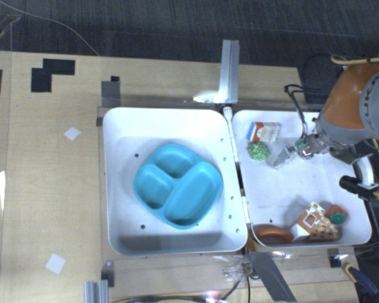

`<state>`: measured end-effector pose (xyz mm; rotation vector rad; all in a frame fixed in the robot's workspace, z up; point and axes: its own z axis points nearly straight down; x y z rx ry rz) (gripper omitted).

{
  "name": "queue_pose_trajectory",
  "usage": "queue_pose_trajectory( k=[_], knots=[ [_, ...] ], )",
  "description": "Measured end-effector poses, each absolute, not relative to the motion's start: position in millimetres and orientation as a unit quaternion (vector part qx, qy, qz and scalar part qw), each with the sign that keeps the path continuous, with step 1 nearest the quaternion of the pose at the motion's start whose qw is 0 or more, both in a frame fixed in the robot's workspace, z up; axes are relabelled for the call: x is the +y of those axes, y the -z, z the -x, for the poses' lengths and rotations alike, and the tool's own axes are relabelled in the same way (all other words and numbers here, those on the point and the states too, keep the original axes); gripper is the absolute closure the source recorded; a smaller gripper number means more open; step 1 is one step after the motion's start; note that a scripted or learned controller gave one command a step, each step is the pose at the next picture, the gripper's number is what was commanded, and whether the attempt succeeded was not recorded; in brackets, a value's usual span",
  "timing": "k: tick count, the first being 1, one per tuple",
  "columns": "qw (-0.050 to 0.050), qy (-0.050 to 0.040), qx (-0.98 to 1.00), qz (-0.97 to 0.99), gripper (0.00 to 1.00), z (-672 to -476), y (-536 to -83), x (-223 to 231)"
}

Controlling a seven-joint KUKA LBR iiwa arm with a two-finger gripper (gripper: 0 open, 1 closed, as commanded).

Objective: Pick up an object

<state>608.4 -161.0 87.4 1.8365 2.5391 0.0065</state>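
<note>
In the right bin (341, 169), a small white box with red and blue print (264, 132) lies at the far left, and a green fuzzy ball (258, 151) touches its near side. Just right of the ball rests a pale grey, see-through piece (280, 158). My gripper (301, 148) hangs low over the bin's far middle, right beside that grey piece, with the orange-banded wrist (344, 106) behind it. Along the near wall lie a brown dish (273, 234), a little house-shaped box (313, 221) and a green and orange toy (337, 216).
The left bin (120, 169) holds a blue divided plate (178, 185) at its middle. A metal post (230, 71) stands behind the seam between the bins. Black cables (360, 187) run along the right bin's right side.
</note>
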Motion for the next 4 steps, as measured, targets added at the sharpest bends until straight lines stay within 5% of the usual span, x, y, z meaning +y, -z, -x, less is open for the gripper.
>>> queue_pose_trajectory(
  k=[1,2,3,4],
  knots=[
    [0.004,-0.0020,0.781,-0.624,0.00,-671.5,-119,-160],
    [0.003,-0.0015,0.813,-0.582,0.00,-670.6,-117,-104],
    [0.006,-0.0003,0.819,-0.574,0.00,-672.7,-98,-100],
    [0.012,0.0020,0.820,-0.573,1.00,-674.3,-111,-105]
  ],
)
